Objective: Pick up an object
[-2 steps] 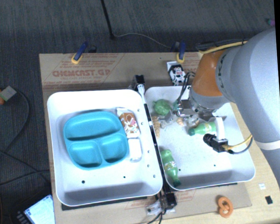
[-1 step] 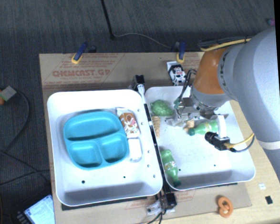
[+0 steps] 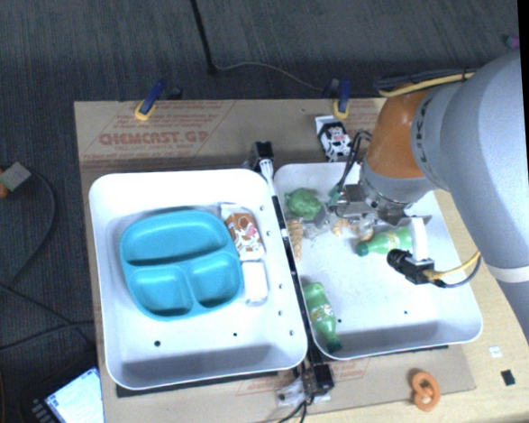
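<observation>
My gripper (image 3: 360, 216) reaches down into the back of the right bin (image 3: 435, 321), under the grey wrist and orange band. A green toy (image 3: 386, 241) lies just right of and below it, close to the gripper body. A green crumpled object (image 3: 302, 202) sits to the gripper's left near the bin's back left corner. Small orange bits (image 3: 338, 230) lie beside the gripper. A green bottle (image 3: 320, 314) rests along the right bin's left wall toward the front.
The left bin (image 3: 121, 352) holds a blue divided tray (image 3: 178, 262) and a slim packet with an orange picture (image 3: 244, 235). An orange ring (image 3: 425, 387) lies on the board in front of the right bin. A cable (image 3: 450, 279) loops off the wrist.
</observation>
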`<control>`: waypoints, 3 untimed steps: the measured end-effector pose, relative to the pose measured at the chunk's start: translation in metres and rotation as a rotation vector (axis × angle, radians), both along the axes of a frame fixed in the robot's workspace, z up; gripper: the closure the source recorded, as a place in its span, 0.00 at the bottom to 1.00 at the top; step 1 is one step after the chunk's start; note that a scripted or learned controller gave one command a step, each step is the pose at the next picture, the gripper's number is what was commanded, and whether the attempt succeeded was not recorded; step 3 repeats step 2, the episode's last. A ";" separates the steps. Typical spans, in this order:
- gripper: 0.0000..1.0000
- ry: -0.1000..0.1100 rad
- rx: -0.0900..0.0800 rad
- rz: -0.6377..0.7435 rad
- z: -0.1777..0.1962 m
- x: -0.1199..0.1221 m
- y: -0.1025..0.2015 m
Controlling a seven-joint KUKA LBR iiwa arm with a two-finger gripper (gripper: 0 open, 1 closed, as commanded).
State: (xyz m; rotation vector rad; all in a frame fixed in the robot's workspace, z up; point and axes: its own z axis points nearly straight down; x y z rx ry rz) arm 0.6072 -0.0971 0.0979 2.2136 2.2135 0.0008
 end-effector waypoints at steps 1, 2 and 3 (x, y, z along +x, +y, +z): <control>1.00 0.001 -0.001 0.000 0.010 0.000 0.000; 0.00 0.001 -0.001 0.000 0.009 0.000 0.000; 0.00 0.001 -0.001 0.000 0.009 0.000 0.000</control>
